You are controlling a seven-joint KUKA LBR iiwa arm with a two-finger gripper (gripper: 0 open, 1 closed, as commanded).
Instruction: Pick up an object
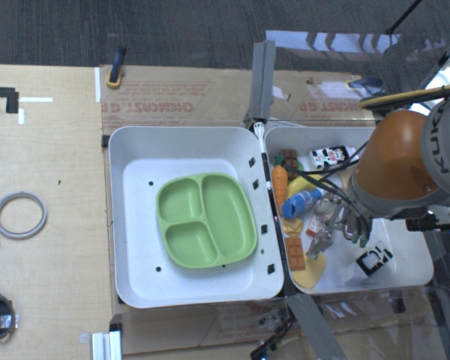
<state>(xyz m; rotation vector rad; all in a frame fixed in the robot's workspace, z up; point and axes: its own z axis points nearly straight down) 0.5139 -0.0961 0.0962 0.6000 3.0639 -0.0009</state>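
Right now you see the arm [405,163] reaching over the right bin [405,276], its orange band above the toys. Take the green plate [207,220] as your landmark: it lies in the left bin [127,201], three compartments up, with nothing on it. The gripper [326,235] hangs to the right of the plate, past the wall between the two bins, low over a heap of small toys. You cannot tell whether it is spread or pressed together; cables and metal parts blur it, and no toy shows plainly in its grasp. Right of the plate, nearest the dividing wall, lies a carrot [279,186], with a blue bottle [300,201] just beside it, both close to the gripper. A waffle [295,251] lies below them, near a yellow piece [309,274]. Farther right of the plate, a black-and-white block [375,259] rests apart. Well to the left of the plate, on the bench, lies a grey ring [19,214].
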